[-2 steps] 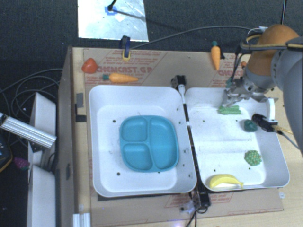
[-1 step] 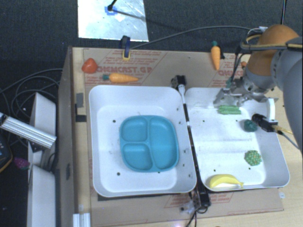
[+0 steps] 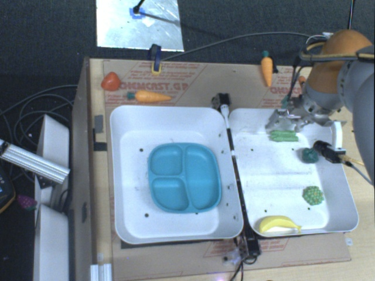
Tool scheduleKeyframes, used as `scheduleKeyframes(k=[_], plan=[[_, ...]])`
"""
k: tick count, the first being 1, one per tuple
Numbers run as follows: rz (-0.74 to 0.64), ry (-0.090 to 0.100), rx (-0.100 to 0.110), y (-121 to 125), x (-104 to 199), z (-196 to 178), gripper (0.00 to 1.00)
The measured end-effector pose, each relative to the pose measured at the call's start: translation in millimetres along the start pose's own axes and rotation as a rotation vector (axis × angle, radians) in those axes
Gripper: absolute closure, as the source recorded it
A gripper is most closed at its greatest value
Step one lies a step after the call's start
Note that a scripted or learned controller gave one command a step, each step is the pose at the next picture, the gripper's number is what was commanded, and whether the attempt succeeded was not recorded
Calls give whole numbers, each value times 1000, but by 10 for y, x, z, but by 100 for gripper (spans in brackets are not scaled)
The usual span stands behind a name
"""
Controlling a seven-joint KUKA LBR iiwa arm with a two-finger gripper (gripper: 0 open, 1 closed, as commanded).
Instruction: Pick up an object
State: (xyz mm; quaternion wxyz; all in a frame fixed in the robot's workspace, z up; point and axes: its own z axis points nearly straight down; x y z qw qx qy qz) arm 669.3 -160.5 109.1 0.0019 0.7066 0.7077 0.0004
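My gripper [image 3: 286, 119] hangs low over the back of the right bin [image 3: 275, 174], just above and behind a flat green pod [image 3: 283, 136]. From this angle I cannot tell whether it touches the pod. To the right of the pod lies a small dark teal object [image 3: 309, 154]. Further forward rests a bumpy green ball [image 3: 313, 195]. A yellow banana [image 3: 280, 224] lies against the bin's front wall.
The left bin [image 3: 132, 157] holds a blue divided plate [image 3: 184, 176]. Behind the bins on the cardboard lie a carrot [image 3: 153, 96], a red-orange toy [image 3: 111, 81] and a second carrot [image 3: 267, 69]. A black divider [image 3: 230, 151] runs between the bins.
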Motion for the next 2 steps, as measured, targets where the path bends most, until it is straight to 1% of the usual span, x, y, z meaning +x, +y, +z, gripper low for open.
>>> scheduleKeyframes(k=[1,2], plan=[[0,-1,-6,18,-67,205,0],[0,0,-2,7,-205,-345,0]])
